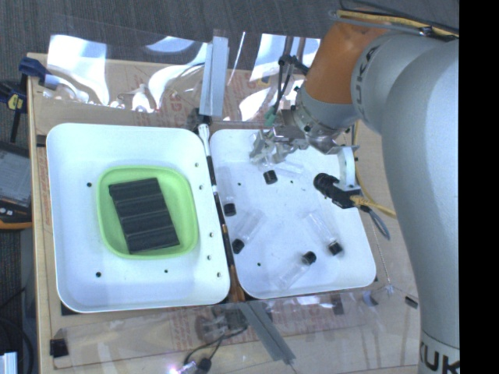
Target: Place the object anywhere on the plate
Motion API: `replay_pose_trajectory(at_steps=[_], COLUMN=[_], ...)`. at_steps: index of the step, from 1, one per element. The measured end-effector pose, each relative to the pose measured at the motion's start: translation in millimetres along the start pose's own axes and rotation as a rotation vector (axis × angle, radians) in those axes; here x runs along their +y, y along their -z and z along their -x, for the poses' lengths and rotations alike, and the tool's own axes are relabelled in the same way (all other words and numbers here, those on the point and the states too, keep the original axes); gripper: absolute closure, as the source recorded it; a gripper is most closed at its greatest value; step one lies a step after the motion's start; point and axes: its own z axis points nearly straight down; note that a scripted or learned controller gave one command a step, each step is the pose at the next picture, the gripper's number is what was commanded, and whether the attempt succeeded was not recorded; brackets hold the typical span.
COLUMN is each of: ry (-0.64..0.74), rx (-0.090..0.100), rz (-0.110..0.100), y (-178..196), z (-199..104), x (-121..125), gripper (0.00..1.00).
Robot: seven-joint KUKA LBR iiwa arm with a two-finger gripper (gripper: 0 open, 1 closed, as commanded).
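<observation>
A green plate [184, 201] sits in the left white bin [70, 271], and a black ribbed block [143, 214] lies on it. Several small clear vials with black caps are scattered in the right bin [355, 275], among them one [270, 176] just below the gripper, one [309, 258] near the front and one [335, 248] at the right. My gripper [266, 149] hangs low over the far part of the right bin, just above the nearest vial. I see nothing clearly held in it.
More capped vials [229, 208] [238, 245] lie along the right bin's left wall. A metal divider rail [213, 76] stands behind the bins. The grey arm [405, 131] covers the right side of the bench.
</observation>
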Motion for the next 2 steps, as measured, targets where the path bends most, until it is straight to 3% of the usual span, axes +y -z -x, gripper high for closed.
replay_pose_trajectory(at_steps=[1,2], ry=[-0.088,0.063], rx=[-0.001,-0.001], rz=[-0.004,-0.001], y=[-15.0,-14.5], z=[-46.4,-98.7], x=[-87.8,-79.4], gripper=[1.00,1.00])
